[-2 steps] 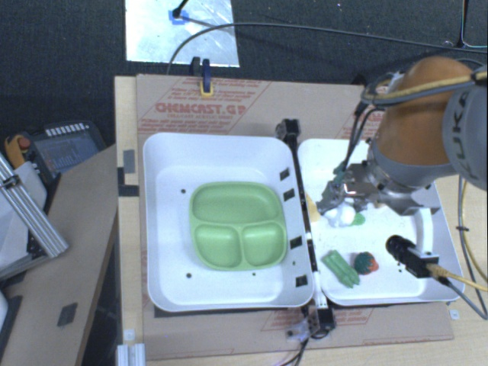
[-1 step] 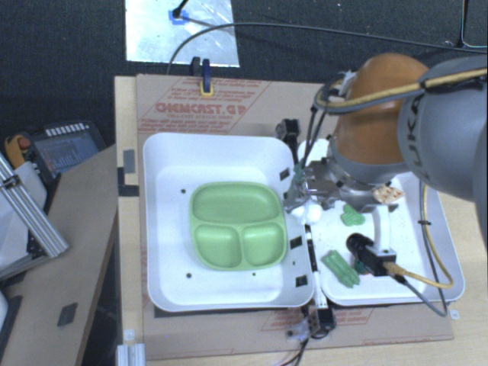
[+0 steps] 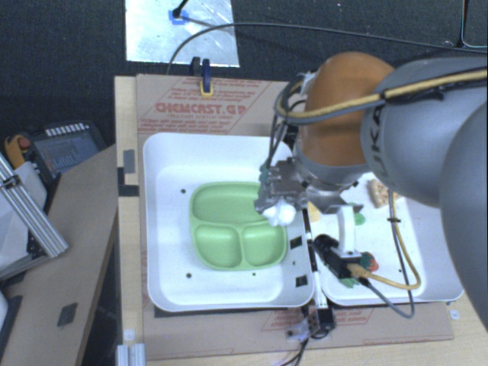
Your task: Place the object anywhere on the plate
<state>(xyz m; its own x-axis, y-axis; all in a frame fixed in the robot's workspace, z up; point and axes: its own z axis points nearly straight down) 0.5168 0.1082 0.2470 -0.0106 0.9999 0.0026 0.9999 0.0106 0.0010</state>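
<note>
Over the plate's [image 3: 229,239] right rim | we see a small white object [image 3: 280,214] between the gripper's [image 3: 276,208] fingers, clamped | plate sits in the left bin [image 3: 164,204] | we judge carry finished, placing step in hand | next: lower a little, open, let it drop on the plate.

Colours on the bench – quick rundown

Pale green plate [image 3: 229,235] in a white bin [image 3: 164,204], whitish object [image 3: 280,213] – grey arm [image 3: 427,128] with an orange band [image 3: 343,113].
</note>
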